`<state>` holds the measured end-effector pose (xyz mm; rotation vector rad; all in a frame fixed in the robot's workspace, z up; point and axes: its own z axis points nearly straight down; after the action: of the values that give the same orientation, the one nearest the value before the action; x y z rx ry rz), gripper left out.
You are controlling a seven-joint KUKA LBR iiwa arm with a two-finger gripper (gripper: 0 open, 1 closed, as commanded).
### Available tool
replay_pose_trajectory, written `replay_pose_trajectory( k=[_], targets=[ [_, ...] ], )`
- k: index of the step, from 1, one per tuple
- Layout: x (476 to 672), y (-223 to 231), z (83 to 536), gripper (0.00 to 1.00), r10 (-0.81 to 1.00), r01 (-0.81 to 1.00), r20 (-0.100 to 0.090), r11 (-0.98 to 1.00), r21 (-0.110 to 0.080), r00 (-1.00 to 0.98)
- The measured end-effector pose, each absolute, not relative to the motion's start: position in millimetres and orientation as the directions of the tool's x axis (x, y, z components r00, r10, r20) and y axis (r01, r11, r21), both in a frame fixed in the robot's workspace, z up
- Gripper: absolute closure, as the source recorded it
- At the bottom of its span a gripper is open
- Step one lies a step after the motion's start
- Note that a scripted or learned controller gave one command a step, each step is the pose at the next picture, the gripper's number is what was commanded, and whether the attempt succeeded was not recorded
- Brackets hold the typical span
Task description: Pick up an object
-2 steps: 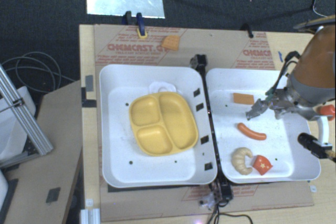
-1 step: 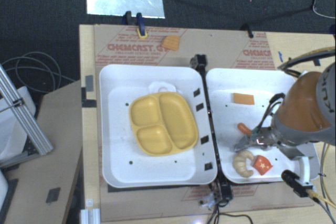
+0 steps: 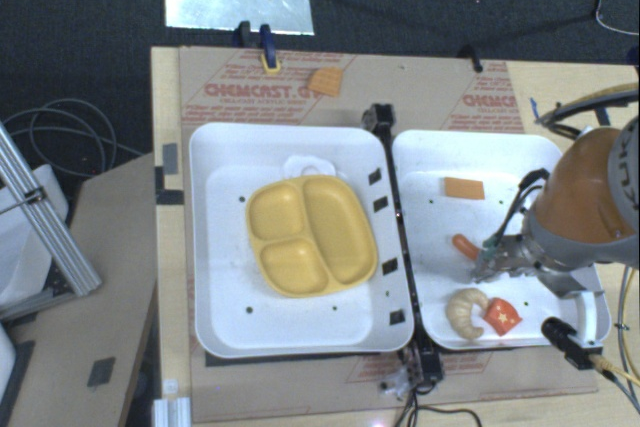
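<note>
In the right bin (image 3: 430,155) lie an orange flat block (image 3: 463,188), an orange-red sausage-shaped piece (image 3: 465,245), a pale croissant-shaped piece (image 3: 466,311) and a red piece (image 3: 502,316). My gripper (image 3: 489,264) hangs low over the bin, just right of the sausage piece and above the croissant and red pieces. The arm's orange band and grey wrist hide the bin's right part.
The left bin (image 3: 215,215) holds a yellow divided tray (image 3: 311,234) with three compartments. A black divider bar (image 3: 385,205) runs between the bins. An orange block (image 3: 325,81) lies on the cardboard behind the bins. Cables loop near the arm at right.
</note>
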<state>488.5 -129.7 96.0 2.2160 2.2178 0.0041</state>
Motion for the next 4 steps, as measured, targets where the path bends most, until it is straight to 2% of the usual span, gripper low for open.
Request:
replay_pose_trajectory(
  k=[1, 2, 3, 4],
  targets=[
    [489.8, -72, 241, 1.00, 1.000, 1.000, 0.000, 0.012, 0.016, -0.012],
    [487.5, -75, 233, 0.00, 1.000, 1.000, 0.000, 0.003, 0.004, -0.003],
    [482.4, -140, 92, 0.00, 1.000, 1.000, -0.001, -0.006, -0.011, 0.006],
    [490.3, -101, 269, 0.00, 1.000, 1.000, -0.002, 0.010, 0.020, -0.009]
  ],
)
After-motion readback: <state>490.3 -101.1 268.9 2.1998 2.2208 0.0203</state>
